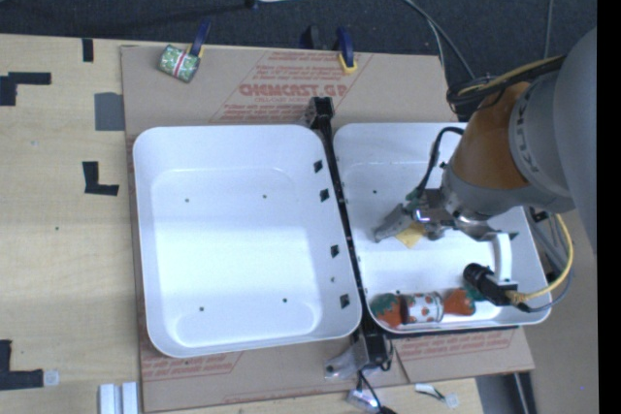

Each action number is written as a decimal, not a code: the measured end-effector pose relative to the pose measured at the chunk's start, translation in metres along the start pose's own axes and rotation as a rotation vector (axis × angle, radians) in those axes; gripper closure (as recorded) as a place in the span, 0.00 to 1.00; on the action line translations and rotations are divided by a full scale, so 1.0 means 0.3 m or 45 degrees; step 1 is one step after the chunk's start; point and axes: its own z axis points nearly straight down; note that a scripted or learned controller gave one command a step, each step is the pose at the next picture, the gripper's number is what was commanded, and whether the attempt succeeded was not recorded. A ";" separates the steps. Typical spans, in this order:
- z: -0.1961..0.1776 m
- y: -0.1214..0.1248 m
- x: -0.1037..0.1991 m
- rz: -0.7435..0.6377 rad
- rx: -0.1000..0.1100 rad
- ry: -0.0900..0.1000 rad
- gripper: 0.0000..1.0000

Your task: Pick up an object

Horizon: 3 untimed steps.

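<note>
Arm (pixel 505 155) reaches in from right, wrist bent low over right bin (pixel 383 145). Gripper (pixel 400 226) points left, near bin floor, beside a yellow object (pixel 411 238); finger spread and grip cannot be told. Red-and-white objects (pixel 422 307) lie along the near wall.

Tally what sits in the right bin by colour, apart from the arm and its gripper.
Yellow: 1, a small yellow piece beside the gripper
Red and white: 1, a can-shaped item at the near wall
Orange-red with green: 2, carrot-like pieces at either end of it
Total: 4 in the right bin
</note>
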 end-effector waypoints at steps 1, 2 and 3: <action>-0.204 -0.049 -0.213 0.006 -0.003 -0.003 0.00; 0.012 0.162 -0.120 -0.004 0.005 0.002 0.00; 0.002 0.239 -0.167 -0.020 0.000 0.001 0.00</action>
